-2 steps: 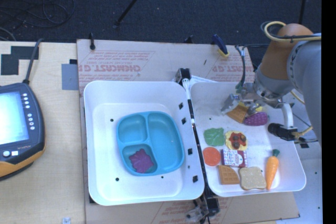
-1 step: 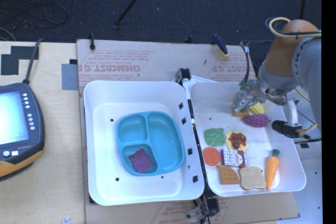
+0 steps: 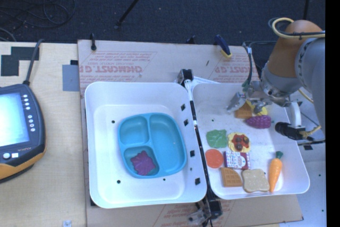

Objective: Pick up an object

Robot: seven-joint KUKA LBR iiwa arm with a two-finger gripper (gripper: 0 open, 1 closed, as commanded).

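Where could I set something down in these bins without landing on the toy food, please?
The left bin has bare floor around the blue divided tray, widest on its left. In the right bin, the patch above the green lettuce is free. Its lower half, from orange disc to carrot, is crowded.

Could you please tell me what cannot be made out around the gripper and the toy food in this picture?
- Gripper: whether it grips anything; the wrist above covers it in the camera view.
- Orange-brown piece under the gripper: partly covered, kind unclear.
- Pink item in the blue tray: too small and blurred to identify.
- Small printed packet in the right bin: label too small to read.
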